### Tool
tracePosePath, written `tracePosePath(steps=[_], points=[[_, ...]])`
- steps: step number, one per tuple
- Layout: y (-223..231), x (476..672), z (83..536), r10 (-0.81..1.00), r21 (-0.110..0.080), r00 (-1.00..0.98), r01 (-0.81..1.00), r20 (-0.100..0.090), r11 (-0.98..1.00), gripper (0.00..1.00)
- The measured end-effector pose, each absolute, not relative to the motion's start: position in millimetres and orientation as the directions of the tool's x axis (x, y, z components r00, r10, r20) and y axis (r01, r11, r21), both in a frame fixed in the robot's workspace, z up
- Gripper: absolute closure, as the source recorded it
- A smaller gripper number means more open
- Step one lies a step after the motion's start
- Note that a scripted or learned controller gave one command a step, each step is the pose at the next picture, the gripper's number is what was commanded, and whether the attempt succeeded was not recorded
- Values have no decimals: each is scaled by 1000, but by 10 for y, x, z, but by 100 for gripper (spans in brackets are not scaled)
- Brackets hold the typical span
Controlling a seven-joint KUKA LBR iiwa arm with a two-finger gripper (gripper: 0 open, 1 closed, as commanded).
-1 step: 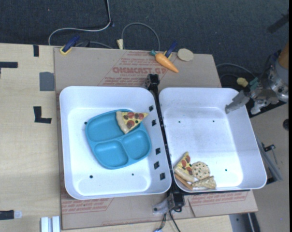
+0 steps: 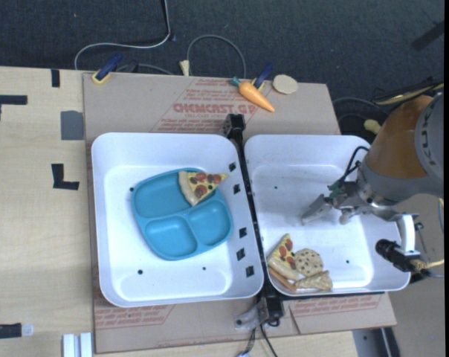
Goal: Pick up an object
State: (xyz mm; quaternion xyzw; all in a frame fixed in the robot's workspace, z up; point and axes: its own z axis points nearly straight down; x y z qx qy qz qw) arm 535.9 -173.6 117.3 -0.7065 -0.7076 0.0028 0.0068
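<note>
Camera view looks down on two white bins side by side. From the right, the arm reaches into the right bin, and its gripper hangs over the bare middle of that bin's floor. One slim finger points left and slightly down; how far the jaws stand apart I cannot tell, and nothing shows between them.

The food pile, a pizza slice, a cookie and a flat cracker-like piece lying together, sits in the near left corner of the right bin, below and a little left of the fingertip, apart from it.

In the left bin a blue tray carries another pizza slice in its upper compartment. A carrot lies on the cardboard behind the bins.
</note>
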Motion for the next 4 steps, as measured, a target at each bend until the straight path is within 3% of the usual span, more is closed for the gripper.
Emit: tracePosePath(steps=[1,2,3,4], points=[[-1105,5385,842,1000,3,-2,1000,-4,2,0],[-1454,5537,2092,1000,12,0,1000,-5,0,0],[-1210,4788,1303,1000,-13,0,1000,4,0,0],[-946,4837,835,1000,3,0,1000,-5,0,0]])
